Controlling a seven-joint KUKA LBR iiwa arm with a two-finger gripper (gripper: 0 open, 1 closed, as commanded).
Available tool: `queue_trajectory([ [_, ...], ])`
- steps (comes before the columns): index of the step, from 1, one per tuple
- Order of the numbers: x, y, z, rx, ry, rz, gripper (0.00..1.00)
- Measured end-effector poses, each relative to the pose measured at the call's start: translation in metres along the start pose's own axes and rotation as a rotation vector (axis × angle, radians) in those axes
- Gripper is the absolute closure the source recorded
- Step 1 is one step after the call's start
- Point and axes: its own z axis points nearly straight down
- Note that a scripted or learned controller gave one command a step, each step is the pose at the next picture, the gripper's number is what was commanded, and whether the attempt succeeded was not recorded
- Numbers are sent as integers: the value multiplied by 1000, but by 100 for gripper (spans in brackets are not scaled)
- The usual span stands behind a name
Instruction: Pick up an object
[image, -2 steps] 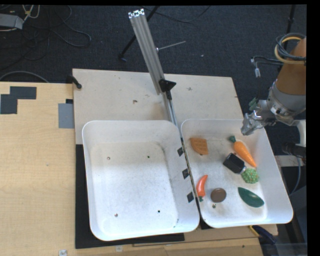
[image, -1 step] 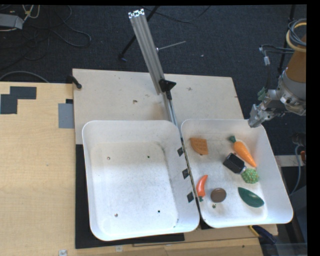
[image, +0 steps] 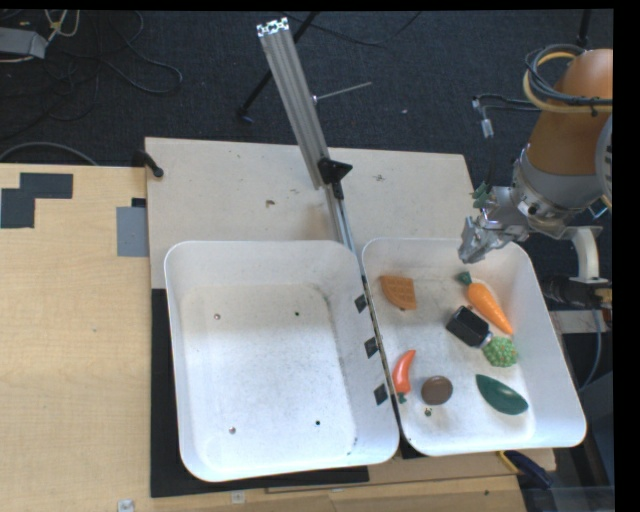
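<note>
One carrot (image: 490, 305) lies in right bin (image: 555, 420), just below pincer (image: 472, 250); pincer state unclear.

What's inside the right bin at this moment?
The right bin holds a carrot, black block, green piece, dark green leaf shape, brown disc, red pepper and orange slab. Nothing looks covered.

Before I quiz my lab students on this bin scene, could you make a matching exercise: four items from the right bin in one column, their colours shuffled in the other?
Things:
1. carrot
2. leaf-shaped piece
3. round piece
4. block beside the carrot

Colours:
A. black
B. brown
C. orange
D. dark green

Pairs: 1-C, 2-D, 3-B, 4-A
</note>
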Motion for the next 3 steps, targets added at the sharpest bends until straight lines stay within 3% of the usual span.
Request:
queue_trajectory([
  [3,152,-24,5,1,-1,0,100],
])
